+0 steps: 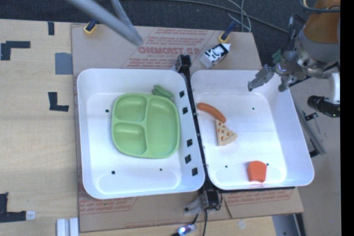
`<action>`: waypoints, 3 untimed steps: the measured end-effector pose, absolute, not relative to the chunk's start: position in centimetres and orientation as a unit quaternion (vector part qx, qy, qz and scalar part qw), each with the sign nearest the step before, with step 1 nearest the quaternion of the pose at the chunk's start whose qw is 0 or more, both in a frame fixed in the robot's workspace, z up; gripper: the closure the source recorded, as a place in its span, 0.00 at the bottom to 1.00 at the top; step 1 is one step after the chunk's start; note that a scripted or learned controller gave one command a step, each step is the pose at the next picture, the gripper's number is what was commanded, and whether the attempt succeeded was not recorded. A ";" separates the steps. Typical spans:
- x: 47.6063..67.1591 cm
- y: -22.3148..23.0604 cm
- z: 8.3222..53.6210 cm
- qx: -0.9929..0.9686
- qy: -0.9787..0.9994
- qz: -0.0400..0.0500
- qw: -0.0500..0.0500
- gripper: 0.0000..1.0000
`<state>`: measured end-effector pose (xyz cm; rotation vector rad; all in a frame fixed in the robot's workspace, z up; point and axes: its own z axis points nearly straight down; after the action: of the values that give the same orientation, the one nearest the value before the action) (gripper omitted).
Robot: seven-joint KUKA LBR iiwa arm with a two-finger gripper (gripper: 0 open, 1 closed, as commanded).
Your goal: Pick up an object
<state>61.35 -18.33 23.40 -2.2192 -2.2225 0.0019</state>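
Nearest the camera, one small orange block (256,171) lies at 5 o'clock in the right shallow white plastic bin (287,135). Above it, near that bin's centre, one tan waffle-patterned wedge (224,134) rests just beside one orange-red sausage-shaped toy (212,111), which sits toward 10 o'clock. The left shallow white plastic bin (91,135) holds one light green sectioned plastic tray (145,125), with one darker green piece (162,91) at the tray's 1 o'clock edge. Farthest, the grey arm enters at 2 o'clock; its two-finger metal gripper (271,79) hovers over the right bin's far rim, fingers spread, pinching nothing
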 end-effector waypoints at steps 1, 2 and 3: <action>61.0 -18.4 16.9 -0.707 -0.707 0.003 0.003 0.00; 60.8 -17.4 12.1 -0.706 -0.708 0.002 0.002 0.00; 60.8 -17.4 8.3 -0.706 -0.708 0.001 -0.001 0.00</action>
<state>60.83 -17.37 8.31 -2.2198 -2.2251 0.0033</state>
